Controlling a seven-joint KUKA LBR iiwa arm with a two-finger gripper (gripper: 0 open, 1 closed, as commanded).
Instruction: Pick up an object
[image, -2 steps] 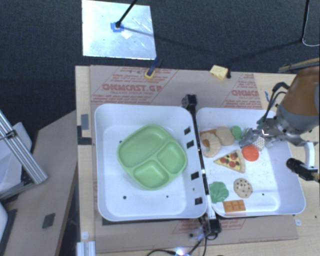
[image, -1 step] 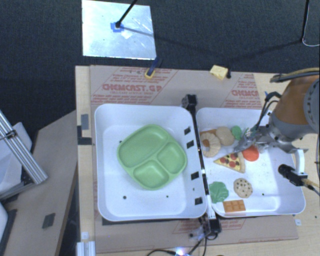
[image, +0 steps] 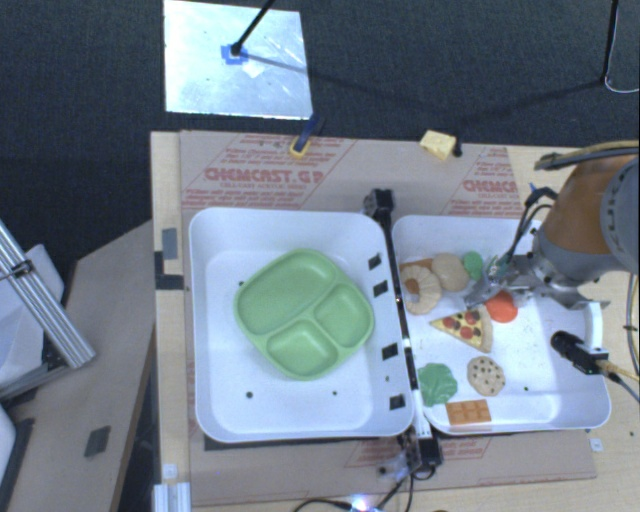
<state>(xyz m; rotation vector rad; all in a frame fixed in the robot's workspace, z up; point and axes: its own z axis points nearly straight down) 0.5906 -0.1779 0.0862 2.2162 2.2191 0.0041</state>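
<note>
Pincer (image: 487, 290), open or shut I cannot tell, sits beside a round red-orange toy (image: 503, 309).

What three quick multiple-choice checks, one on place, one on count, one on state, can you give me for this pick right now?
1. Where does the green divided plate lie?
A. left bin
B. right bin
C. on the cardboard outside both bins

2. How many compartments does the plate have?
A. two
B. three
C. five

3. Where is the gripper?
A. over the left bin
B. low in the right bin among the toy food
C. outside both bins

Answers: 1 A, the plate sits in the left bin. 2 B, three hollows show. 3 B, it sits by the pizza slice and the orange-red piece in the right bin.
</note>
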